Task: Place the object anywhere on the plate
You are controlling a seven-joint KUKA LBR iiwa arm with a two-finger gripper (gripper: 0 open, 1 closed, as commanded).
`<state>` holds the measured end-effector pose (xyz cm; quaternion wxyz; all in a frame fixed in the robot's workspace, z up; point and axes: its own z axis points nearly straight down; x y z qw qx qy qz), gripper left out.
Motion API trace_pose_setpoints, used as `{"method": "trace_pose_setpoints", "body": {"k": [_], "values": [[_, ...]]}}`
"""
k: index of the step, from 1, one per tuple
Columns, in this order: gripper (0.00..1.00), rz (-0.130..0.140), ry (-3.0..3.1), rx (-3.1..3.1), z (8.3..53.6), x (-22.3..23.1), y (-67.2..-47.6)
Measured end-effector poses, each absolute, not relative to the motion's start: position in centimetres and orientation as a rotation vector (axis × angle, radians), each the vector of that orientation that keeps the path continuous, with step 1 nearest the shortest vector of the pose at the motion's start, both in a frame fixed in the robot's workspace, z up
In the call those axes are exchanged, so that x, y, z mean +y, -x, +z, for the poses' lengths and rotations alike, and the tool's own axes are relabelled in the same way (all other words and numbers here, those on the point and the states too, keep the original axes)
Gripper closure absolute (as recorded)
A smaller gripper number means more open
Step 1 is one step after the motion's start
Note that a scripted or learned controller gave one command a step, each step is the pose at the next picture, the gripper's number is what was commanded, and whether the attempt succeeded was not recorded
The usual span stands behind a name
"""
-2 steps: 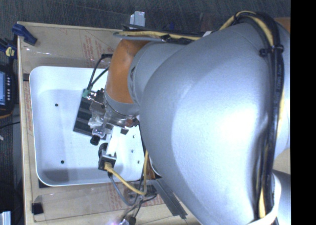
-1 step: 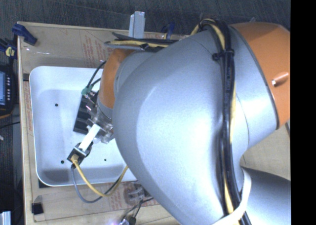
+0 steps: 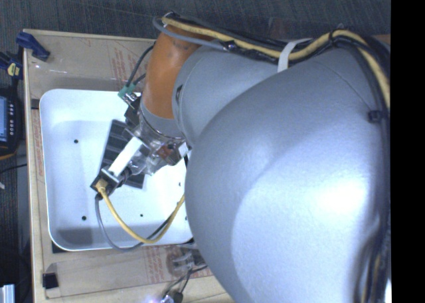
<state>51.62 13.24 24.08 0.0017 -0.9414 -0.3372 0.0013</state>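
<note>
My gripper [image 3: 154,157] hangs low over the right half of the left white bin [image 3: 66,162], pointing down and to the left. The orange band [image 3: 163,76] sits just above it. The arm's big grey body [image 3: 285,175] fills the right side of the view and hides whatever lies under it, including the second bin. The bare floor of the left bin around the gripper carries no loose object that I can make out.
The wooden bench [image 3: 86,62] frames the bin. A blue clamp [image 3: 31,44] sits at its far left corner, and a dark device [image 3: 8,119] lies off the bench's left edge. A yellow cable [image 3: 133,232] loops over the bin's near side.
</note>
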Motion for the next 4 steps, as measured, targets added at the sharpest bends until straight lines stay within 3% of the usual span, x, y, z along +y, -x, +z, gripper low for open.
{"method": "trace_pose_setpoints", "body": {"k": [1,2,3,4], "values": [[1.00,0.013,2.947,-1.079,18.2,12.5,-57.1],[1.00,0.002,2.458,-1.952,25.8,13.2,-60.4],[1.00,0.005,2.576,-1.793,10.1,13.0,-59.2],[1.00,-0.002,2.888,-1.232,9.5,11.5,-62.3]]}}
